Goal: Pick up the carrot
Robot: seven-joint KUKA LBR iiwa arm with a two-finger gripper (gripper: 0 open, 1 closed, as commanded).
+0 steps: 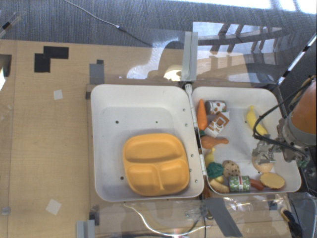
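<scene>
The carrot lies lengthwise in the right bin, pressed close against the wall that bin shares with the left bin, near the far corner. Just beside the carrot, on the side away from that wall, stand a small can and a little carton; just nearer the camera than the carrot's tip lies an orange drumstick-shaped toy. A banana sits well apart from the carrot, toward the far side of the same bin. The gripper hangs low over the right bin, well apart from the carrot and just above a round pale toy; whether it is parted or closed cannot be told from this angle, and nothing is visibly caught in it. Further from the carrot, along the bin's near wall, sit a green broccoli piece, a cookie, a green can and a bread slice. In the left bin rests a yellow divided tray.
</scene>
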